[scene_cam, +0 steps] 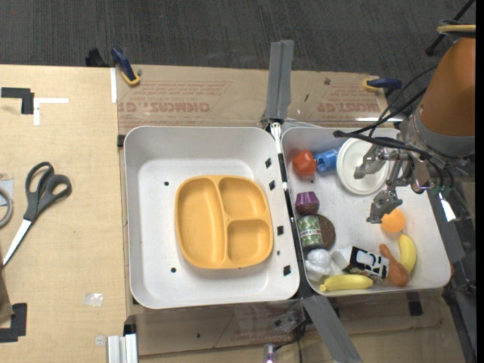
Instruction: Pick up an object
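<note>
One arm [452, 89] comes in from the right, bent down over the right bin [439, 278], its gripper [384, 206] hanging just left of a small orange ball [393, 221]. Whether the fingers are spread or pressed together I cannot tell from here. Nothing sits between them that I can make out. Two bananas lie in that bin, one [347, 282] at the front wall, another [408, 251] near the right side. One white bowl [355, 165] is at the back. One yellow divided plate [224, 221] fills the left bin [144, 203]. One pair of scissors [34, 199] rests on the bench [60, 278].
</note>
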Controlling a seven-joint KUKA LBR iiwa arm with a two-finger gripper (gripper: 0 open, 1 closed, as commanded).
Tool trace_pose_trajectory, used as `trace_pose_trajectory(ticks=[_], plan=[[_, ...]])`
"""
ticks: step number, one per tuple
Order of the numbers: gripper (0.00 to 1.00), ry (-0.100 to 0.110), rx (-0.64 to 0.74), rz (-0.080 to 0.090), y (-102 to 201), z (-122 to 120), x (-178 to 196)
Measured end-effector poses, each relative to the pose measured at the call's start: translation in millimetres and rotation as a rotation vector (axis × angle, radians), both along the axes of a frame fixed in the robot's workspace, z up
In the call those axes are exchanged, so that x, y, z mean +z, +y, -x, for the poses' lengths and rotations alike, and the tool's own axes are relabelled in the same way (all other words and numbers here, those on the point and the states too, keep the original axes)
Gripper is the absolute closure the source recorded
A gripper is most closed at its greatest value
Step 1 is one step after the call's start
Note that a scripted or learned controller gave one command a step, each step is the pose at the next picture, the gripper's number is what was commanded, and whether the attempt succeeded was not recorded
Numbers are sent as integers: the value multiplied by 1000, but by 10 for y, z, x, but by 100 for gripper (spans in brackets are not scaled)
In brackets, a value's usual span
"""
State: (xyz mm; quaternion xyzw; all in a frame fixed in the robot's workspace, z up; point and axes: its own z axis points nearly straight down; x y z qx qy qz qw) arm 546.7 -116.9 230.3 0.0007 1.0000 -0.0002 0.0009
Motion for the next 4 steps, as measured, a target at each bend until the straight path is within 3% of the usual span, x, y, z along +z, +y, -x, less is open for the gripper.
trace_pose_trajectory(ticks=[1,2,3,4], plan=[[0,-3,-92,0,-656,-52,-1372],[0,-3,-48,1,-1038,370,-1366],[0,-5,-19,2,-897,133,-1364],[0,-27,22,1,-993,425,-1308]])
